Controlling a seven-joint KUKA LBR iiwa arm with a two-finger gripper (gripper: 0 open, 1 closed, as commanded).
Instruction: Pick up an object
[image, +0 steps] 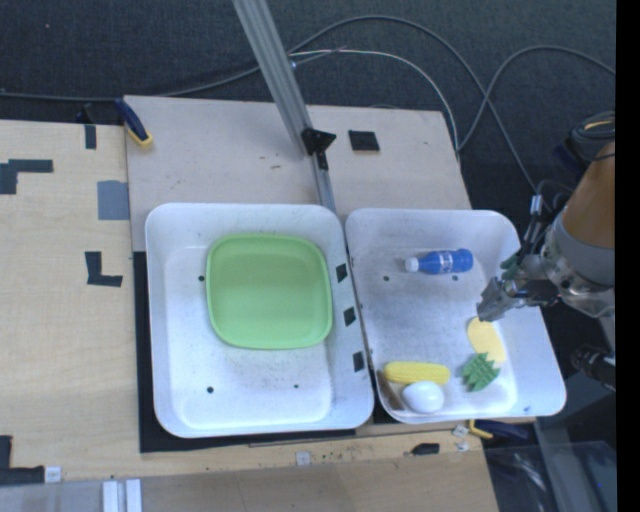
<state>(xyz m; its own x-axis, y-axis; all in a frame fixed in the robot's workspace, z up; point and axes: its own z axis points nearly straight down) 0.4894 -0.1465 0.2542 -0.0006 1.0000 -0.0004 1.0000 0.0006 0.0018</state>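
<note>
We see the gripper (497, 303) just above a yellow piece (486, 338) in the right bin (430, 225) — whether its fingers are spread, we cannot tell.

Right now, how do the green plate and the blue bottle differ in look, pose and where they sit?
The green plate is broad, flat and square with rounded corners; the blue bottle is small and slim with a white cap. The plate sits in the left bin, the bottle in the right bin. The plate is far from the gripper; the bottle is close to it. Both lie flat.
</note>
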